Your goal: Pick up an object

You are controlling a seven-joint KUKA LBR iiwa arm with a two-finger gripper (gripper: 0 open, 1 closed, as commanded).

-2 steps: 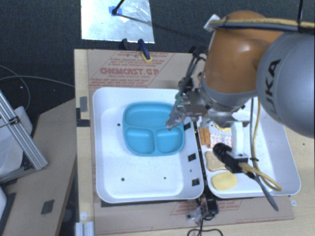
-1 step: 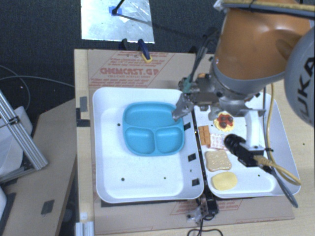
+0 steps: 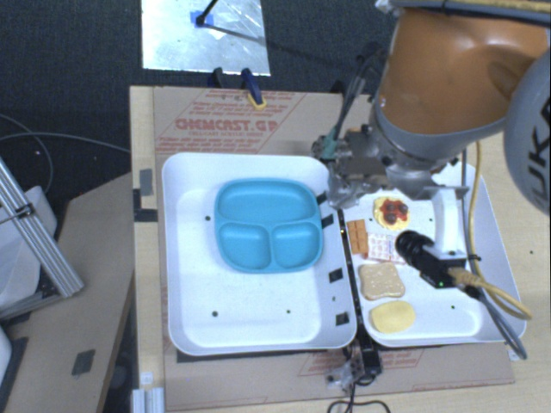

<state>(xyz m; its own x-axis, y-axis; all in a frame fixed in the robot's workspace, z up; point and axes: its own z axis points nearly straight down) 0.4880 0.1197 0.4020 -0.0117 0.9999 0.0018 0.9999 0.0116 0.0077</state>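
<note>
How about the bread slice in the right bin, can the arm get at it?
Probably yes. The bread slice lies flat and uncovered in the right bin, and the tool hangs near that bin's left edge, with nothing lying over the slice.

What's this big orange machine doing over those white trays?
A robot arm reaches in from the right to pick something up. Its gripper hangs low near the divide between the two bins. The right bin holds toy food: a bread slice, a yellow round piece and a red-topped round piece. All of it lies on the bin floor. The left bin holds a blue divided plate.
</note>
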